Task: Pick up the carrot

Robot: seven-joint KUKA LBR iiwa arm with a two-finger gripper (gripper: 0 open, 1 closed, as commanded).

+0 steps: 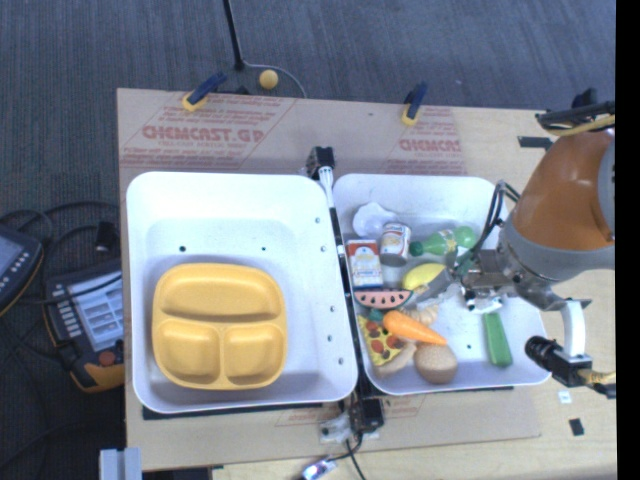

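The orange carrot (413,328) lies in the right bin (420,185), near its front, pointing right and touching nothing but the toys around it. My gripper (447,277) hangs low over the middle of that bin, just above and to the right of the carrot, beside a yellow fruit (425,273). The carrot is not between its parts. The grey wrist and its orange band (570,198) cover the bin's right side.
Around the carrot sit a watermelon slice (382,298), a pizza slice (378,344), a brown roll (436,364) and a green cucumber (497,339). Further back are a carton (363,261), a can (395,240) and a green bottle (446,240). The left bin holds a yellow divided plate (218,324).
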